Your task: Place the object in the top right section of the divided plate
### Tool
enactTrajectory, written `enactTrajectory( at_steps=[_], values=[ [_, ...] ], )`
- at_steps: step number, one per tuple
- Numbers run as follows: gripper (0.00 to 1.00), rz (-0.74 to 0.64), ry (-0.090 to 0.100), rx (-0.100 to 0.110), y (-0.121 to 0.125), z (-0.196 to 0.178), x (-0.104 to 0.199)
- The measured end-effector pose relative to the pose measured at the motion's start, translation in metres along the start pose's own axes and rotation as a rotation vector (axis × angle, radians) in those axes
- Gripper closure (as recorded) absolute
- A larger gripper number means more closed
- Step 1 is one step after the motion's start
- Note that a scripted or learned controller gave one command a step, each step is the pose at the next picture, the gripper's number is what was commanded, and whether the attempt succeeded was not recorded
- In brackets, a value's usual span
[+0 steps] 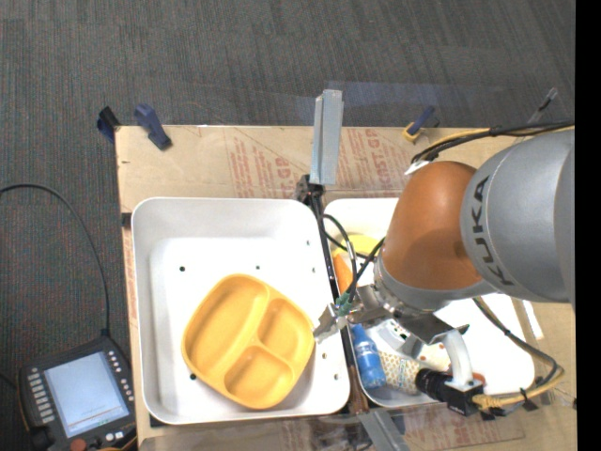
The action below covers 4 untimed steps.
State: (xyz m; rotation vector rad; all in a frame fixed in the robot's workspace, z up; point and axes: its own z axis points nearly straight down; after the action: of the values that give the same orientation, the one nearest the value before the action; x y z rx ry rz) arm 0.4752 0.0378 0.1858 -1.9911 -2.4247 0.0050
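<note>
A yellow divided plate point(249, 341) with three sections lies tilted in the left white bin point(160, 242); its sections hold nothing. My gripper point(331, 321) hangs low at the wall between the two bins, just off the plate's right rim, with a green-tinged part beside it. The bulky orange and grey wrist point(437, 242) covers much of the right bin point(362, 216). Beneath it show an orange object point(343, 271), a yellow piece point(364, 245) and a blue can point(368, 361).
A patterned white cup point(404, 371) and a white and red item point(454, 357) lie at the front of the right bin. A grey upright post point(328, 139) stands behind the bins. Cables trail over the right bin. A teach pendant point(80, 397) sits at bottom left.
</note>
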Motion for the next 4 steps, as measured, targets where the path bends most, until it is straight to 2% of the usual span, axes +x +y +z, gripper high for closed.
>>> enactTrajectory(
  at_steps=[1,2,3,4],
  values=[
    [0.00,-0.181,-0.001,-0.001,0.097,0.000,0.023],
    [1.00,-0.181,-0.001,0.002,0.097,-0.009,0.022],
    [1.00,-0.198,-0.001,0.000,0.028,0.000,0.065],
    [0.00,-0.197,-0.001,0.000,0.028,0.000,0.064]
  ],
)
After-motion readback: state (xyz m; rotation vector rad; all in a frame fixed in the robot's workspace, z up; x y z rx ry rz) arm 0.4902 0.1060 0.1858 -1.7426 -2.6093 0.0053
